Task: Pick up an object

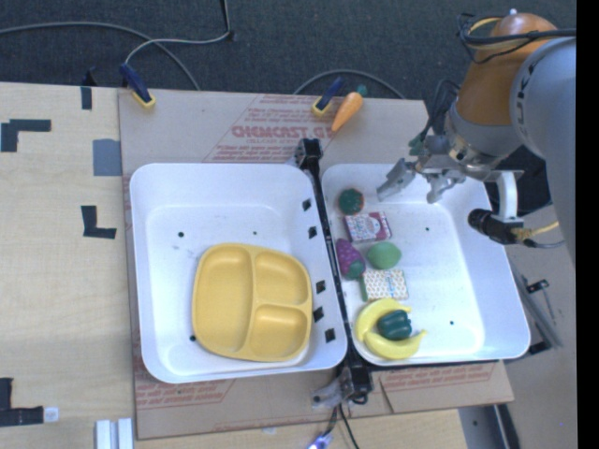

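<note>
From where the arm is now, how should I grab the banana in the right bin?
Take the banana at its left curve, from straight above. A green pepper lies on its middle and the bin wall sits close on its left, so set the jaws across the bare part.

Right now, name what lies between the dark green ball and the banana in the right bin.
In the camera view, between the dark green ball and the banana lie a pink carton, a light green piece and a patterned square packet.
</note>
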Tool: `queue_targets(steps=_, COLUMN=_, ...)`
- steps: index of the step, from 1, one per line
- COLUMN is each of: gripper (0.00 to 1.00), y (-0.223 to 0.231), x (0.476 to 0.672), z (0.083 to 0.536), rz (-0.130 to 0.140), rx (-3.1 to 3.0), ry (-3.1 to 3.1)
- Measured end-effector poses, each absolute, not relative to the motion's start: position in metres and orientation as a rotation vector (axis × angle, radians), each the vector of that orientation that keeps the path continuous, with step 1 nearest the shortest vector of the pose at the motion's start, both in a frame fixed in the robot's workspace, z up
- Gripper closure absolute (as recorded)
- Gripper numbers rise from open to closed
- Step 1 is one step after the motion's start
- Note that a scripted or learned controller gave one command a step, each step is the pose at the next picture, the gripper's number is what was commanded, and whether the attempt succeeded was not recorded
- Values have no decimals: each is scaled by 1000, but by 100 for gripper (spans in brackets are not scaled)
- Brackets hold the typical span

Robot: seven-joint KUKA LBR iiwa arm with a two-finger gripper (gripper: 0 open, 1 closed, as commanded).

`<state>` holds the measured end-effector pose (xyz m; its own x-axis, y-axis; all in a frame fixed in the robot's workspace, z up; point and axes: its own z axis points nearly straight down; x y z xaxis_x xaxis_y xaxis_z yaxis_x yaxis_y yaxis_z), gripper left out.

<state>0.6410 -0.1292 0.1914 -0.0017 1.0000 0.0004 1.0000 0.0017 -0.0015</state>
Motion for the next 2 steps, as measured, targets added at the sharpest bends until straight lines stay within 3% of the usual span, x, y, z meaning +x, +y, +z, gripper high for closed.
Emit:
queue_targets(steps=1, gripper=0, y=-97, x=632, z=86, rz=-2, rx=-2220, ry=-2224)
queue_targets(steps=2, gripper=0, y=-97, x=669, z=85, rz=-2, rx=-2221, ry=-2225)
